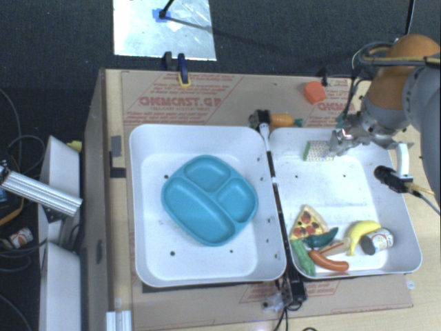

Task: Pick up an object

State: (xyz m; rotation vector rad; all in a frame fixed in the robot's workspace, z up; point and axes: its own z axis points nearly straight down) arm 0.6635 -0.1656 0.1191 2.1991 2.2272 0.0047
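Note:
My gripper [339, 143] hangs low over the back of the right bin [348, 185]. Its tip is at the right edge of a small speckled sponge with a green side [316, 152], which lies flat on the bin floor. At the bin's front sit a toy pizza slice [308, 221], a dark green vegetable [320, 240], a red sausage [329, 262], a yellow banana [361, 232] and a small can [380, 241]. Nothing shows as held.
The left bin [155, 157] holds a blue divided plate [209, 200]. An orange block [314, 92] and a toy carrot [284, 121] lie on the cardboard behind the bins. The grey arm [403, 88] comes in from the upper right.

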